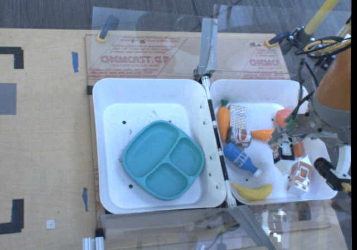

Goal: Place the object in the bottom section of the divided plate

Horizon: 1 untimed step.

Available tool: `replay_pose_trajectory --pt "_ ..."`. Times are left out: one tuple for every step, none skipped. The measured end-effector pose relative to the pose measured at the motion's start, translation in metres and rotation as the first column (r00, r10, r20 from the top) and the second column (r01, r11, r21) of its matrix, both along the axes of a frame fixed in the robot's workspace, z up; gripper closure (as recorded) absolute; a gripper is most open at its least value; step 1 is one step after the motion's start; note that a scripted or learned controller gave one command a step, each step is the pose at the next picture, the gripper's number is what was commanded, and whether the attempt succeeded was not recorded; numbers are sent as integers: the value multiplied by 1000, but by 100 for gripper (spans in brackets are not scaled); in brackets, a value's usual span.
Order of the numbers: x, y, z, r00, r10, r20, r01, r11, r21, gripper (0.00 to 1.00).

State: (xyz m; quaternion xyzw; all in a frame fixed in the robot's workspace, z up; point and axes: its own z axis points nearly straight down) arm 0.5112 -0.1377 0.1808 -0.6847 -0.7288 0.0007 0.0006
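Note:
A teal divided plate [163,159] lies in the left bin [106,131], its three sections bare. My gripper [282,147] hangs low over the right bin [262,90], at its right side, among the toys. Just to its left lies a small orange carrot-like piece [261,134]. A red-orange round toy [283,115] sits just above it, and another orange bit [299,149] shows at its right. The wrist hides what lies directly beneath the gripper.
The right bin also holds an upright carrot [223,122], a patterned packet [238,118], a small can [243,138], a blue bottle [240,159], a banana [252,191] and a small carton [300,176]. A metal divider [213,131] separates the bins.

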Motion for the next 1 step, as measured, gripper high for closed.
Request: replay_pose_trajectory --pt "46 16 43 940 341 2 -341 940 -2 100"
